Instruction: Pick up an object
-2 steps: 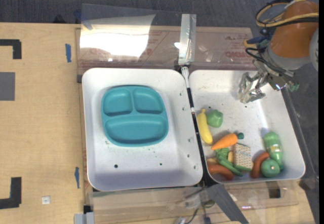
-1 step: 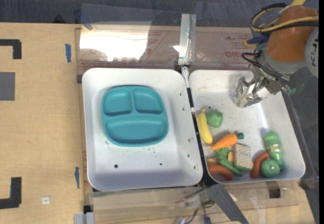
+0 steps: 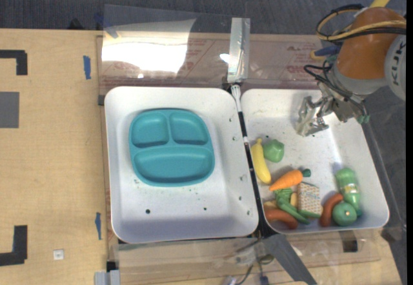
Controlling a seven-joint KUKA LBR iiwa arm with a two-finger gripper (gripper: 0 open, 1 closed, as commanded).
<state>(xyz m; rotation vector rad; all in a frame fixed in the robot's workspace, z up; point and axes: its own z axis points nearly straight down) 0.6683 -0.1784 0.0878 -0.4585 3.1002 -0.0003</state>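
- Hovering over the back of the right bin [image 3: 371, 148], the gripper [image 3: 310, 117] hangs above bare white floor, with the toys heaped toward the bin's front.
- You are looking at the approach step, by my reading: nothing sits between the fingers, and no toy is off the floor.
- Whether the jaws are spread or pressed together, I cannot tell; the metal blurs into one bright shape from this slant.
- Nearest candidates are the green block [image 3: 273, 150] and the banana [image 3: 260, 161], lying touching by the divider, near the gripper and toward the front-left of it.
- The carrot [image 3: 286, 180] lies just in front of those two; the green bottle [image 3: 347, 182] rests by the right wall.
- Your next move, as I judge it, calls for a shift toward one toy, a descent, then a closing of the jaws around it.
- The block looks the cleaner target, though the banana against it could crowd a finger.
- The front pile is hard to sort: a speckled box [image 3: 309, 198], red and green pieces overlapping, edges unclear.
- The left bin [image 3: 122, 213] holds a teal tray [image 3: 171, 147].
- The arm [image 3: 371, 51] is cut off at the right edge.
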